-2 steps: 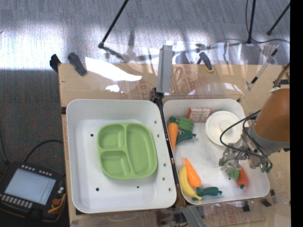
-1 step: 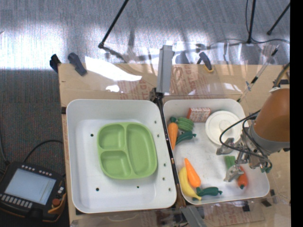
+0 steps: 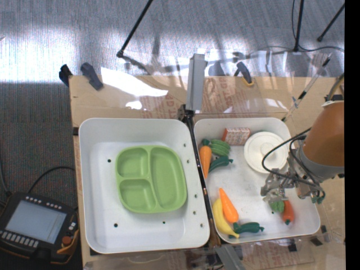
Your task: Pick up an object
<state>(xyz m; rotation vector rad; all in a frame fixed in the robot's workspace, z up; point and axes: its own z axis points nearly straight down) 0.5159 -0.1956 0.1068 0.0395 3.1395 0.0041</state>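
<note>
Currently the arm (image 3: 329,136) comes in from 3 o'clock and hangs low over the right bin (image 3: 239,122), with the gripper (image 3: 277,194) down near that bin's 4 o'clock corner. I cannot tell from where I stand whether it is spread or closed; the metal parts blur together. Just below it, at 5 o'clock, lies a small carrot with a green top (image 3: 287,211), very near or touching the tips, contact unclear.

Right bin contents: white round plate (image 3: 260,149) at 1 o'clock, partly under the arm's cables; small reddish box (image 3: 237,134) at 11 o'clock; a carrot (image 3: 205,159) along the left wall with a green vegetable (image 3: 220,147) beside it and a darker green piece (image 3: 220,163) just below. At 7 o'clock, another carrot (image 3: 228,205) lies against a banana (image 3: 221,219), and a dark green piece (image 3: 248,227) sits at their lower end.

Left bin (image 3: 90,151): a green three-compartment tray (image 3: 151,179) sits at centre, flat.

Teach pendant (image 3: 36,224) on the floor at 8 o'clock.
</note>
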